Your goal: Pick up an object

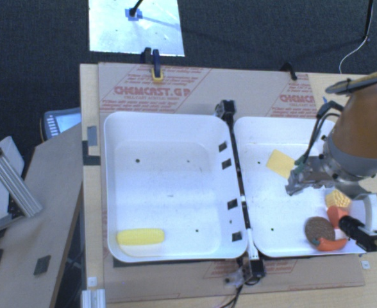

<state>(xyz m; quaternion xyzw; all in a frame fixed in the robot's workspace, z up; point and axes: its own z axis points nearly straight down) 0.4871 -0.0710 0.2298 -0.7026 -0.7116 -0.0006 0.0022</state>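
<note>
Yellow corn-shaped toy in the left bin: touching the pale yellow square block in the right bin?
Apart. Camera view shows the corn-shaped toy and square block in separate bins.

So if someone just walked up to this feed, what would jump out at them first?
Probably the arm with its orange band, reaching in from the right over the right bin, its gripper low beside a pale yellow block. Next, the small cluster of a brown disc and orange pieces in that bin's near right corner. Then the lone yellow corn-like piece at the left bin's near left.
</note>
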